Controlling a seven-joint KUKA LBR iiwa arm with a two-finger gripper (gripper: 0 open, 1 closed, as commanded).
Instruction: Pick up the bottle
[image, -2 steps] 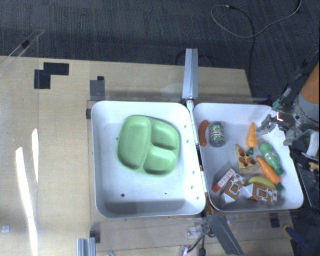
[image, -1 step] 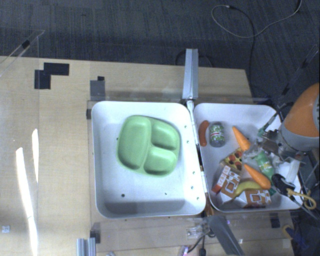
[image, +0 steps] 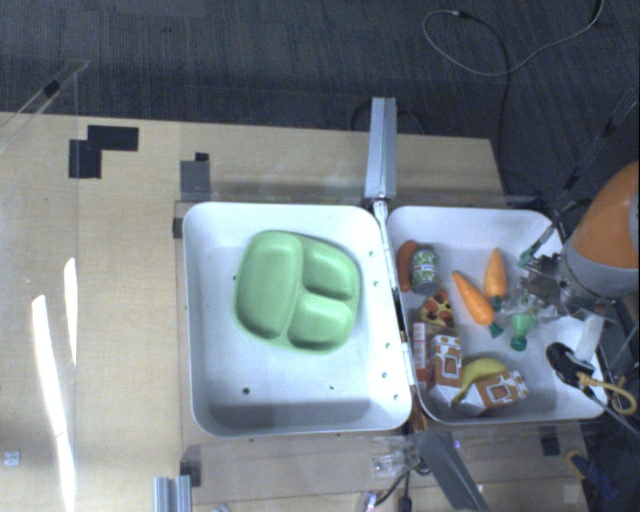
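In the right bin (image: 540, 225) on the worktop (image: 130, 330), the bottle (image: 425, 268) lay near the far left corner, beside a sausage-like piece (image: 405, 266) and left of two carrots (image: 472, 298). You had the hand (image: 535, 285) down over the bin's right side, well apart from the bottle; you cannot tell how it stood. By my reading nothing was lifted: reaching, gripping and raising all remained. The green tray (image: 297, 290) sat in the left bin (image: 205, 400).

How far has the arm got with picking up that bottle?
Nothing looks done yet: the bottle lies among toy food near the right bin's left wall. The gripper sits low over that bin's right side, beyond two carrots from the bottle. Left: reach it, grip it and lift it out.
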